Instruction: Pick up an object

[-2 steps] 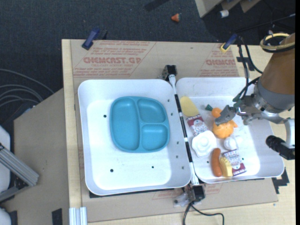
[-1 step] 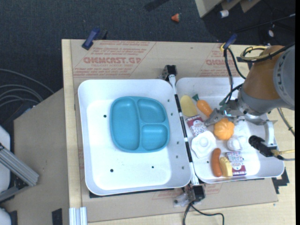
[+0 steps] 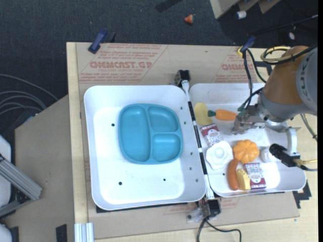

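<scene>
The right bin (image 3: 229, 91) holds several small objects. A yellow piece (image 3: 202, 113) lies by the divider, with an orange carrot (image 3: 225, 115) just to its right. Below them are a red and white packet (image 3: 210, 133), a white cap-like object (image 3: 219, 155), an orange pumpkin (image 3: 246, 150), a sausage (image 3: 232, 174) and a red and yellow packet (image 3: 252, 176). My gripper (image 3: 245, 122) is low in the right bin, just right of the carrot's tip and above the pumpkin. Nothing visibly rides in it.
The left bin (image 3: 101, 180) holds a blue divided plate (image 3: 150, 133). The grey and orange arm (image 3: 285, 82) covers the right bin's far right side. Cables (image 3: 252, 67) run along the arm. A black part (image 3: 282, 155) juts out near the pumpkin.
</scene>
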